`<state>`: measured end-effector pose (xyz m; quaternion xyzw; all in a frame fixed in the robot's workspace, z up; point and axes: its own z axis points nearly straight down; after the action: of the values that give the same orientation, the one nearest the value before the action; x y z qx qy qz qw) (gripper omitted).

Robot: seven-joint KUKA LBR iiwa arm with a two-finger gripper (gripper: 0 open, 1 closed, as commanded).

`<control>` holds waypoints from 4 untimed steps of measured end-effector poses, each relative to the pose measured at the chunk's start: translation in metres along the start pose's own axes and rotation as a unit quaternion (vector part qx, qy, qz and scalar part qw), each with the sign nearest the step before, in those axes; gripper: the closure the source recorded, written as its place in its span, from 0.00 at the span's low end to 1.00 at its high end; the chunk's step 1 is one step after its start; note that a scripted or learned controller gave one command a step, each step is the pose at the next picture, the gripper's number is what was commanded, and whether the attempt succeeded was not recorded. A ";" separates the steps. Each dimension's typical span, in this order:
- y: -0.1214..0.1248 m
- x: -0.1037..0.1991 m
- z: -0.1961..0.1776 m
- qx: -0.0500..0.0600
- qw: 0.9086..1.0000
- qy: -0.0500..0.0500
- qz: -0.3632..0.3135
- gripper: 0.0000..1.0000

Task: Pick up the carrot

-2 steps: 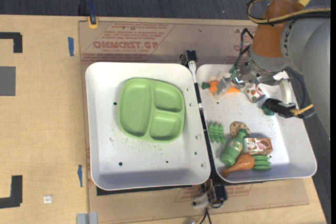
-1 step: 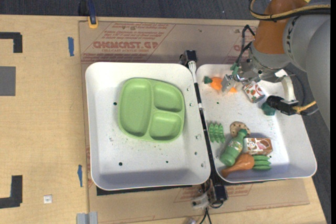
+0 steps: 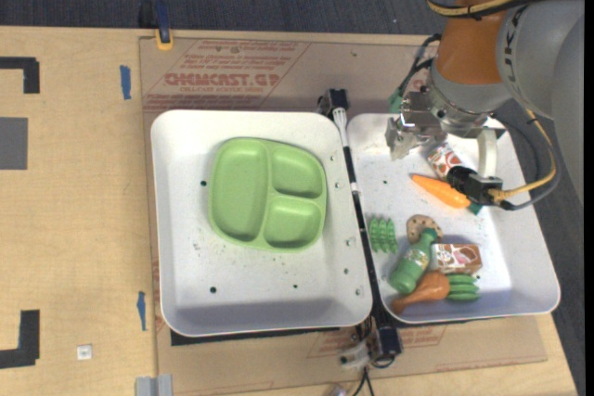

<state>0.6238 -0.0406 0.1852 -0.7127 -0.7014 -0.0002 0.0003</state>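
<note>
The bench [image 3: 83,227] is a tan board carrying two shallow white bins side by side. The left bin [image 3: 176,292] holds a green divided plate [image 3: 267,192] with three compartments, set slightly toward the bin's 12 o'clock side. The right bin [image 3: 529,278] lies at 3 o'clock of the left bin, the two rims touching along a black clamp bar [image 3: 351,190]. The arm [image 3: 506,23], grey with an orange band, stands over the right bin's 12 o'clock end. The gripper [image 3: 436,127] hangs over that end of the bin; whether its pincer is apart or together cannot be told. The carrot [image 3: 443,191] lies flat on the bin floor at 6 o'clock of the gripper, near it, pointed end toward 9 o'clock. At the bin's 6 o'clock end sit a green bottle [image 3: 411,267], a brown-and-white packet [image 3: 457,257], a green ridged piece [image 3: 381,233] and a second orange piece [image 3: 422,292].
</note>
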 end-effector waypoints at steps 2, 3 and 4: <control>-0.018 -0.060 0.013 0.000 0.973 0.000 -0.231 0.00; -0.028 -0.081 0.089 -0.002 0.985 -0.001 -0.170 0.00; -0.054 -0.084 0.095 -0.008 0.997 0.000 -0.074 0.00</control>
<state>0.5687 -0.1233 0.0904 -0.6586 -0.7525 -0.0056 -0.0055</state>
